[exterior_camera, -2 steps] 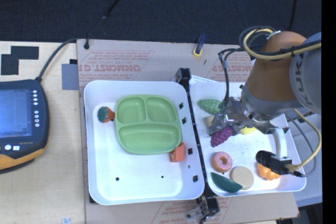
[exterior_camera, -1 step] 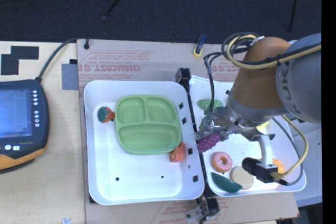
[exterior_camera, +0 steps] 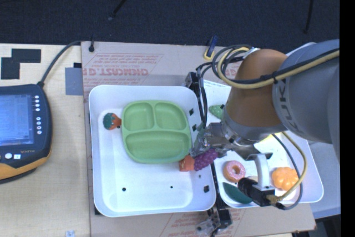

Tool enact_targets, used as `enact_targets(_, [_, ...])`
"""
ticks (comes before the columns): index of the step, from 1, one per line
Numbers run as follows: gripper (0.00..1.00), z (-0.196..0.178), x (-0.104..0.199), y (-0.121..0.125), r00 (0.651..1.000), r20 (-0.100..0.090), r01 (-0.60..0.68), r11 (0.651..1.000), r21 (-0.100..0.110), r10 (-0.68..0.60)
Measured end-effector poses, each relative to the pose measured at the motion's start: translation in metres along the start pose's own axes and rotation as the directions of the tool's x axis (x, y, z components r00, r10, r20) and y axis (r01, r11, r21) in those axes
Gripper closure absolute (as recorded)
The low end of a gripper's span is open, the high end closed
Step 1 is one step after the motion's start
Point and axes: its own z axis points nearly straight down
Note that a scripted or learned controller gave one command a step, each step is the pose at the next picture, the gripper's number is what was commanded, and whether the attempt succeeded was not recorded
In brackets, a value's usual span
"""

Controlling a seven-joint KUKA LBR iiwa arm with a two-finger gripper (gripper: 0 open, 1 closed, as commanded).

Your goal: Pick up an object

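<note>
Tool (exterior_camera: 204,148) position first: my arm (exterior_camera: 288,91) reaches in from the right and the tool hangs low over the divide between the two bins, with the purple grape bunch (exterior_camera: 205,158) right at its tip. I cannot tell from this angle whether it is released or clenched on anything.

Going left to right: a teach pendant (exterior_camera: 22,130) lies on the bench (exterior_camera: 55,197) at far left. The left bin (exterior_camera: 144,197) carries a small orange and teal toy (exterior_camera: 111,121) beside a green divided plate (exterior_camera: 156,131). An orange-red piece (exterior_camera: 187,164) lies at the plate's lower right corner, touching the grape bunch, which lies at that bin's right wall just below the tool.

The right bin (exterior_camera: 313,188) has a pink frosted donut (exterior_camera: 233,171), a dark teal item (exterior_camera: 239,194) below it, and an orange fruit (exterior_camera: 284,177) furthest right.
</note>
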Motion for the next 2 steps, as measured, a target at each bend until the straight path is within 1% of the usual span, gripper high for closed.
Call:
enact_targets(1, [1.0, -0.012, 0.006, 0.007, 1.0, 0.002, -0.002, 1.0, -0.003, 0.002])
enact_targets(2, [1.0, 0.0, -0.001, -0.003, 1.0, 0.002, -0.004, 1.0, 0.0, 0.004])
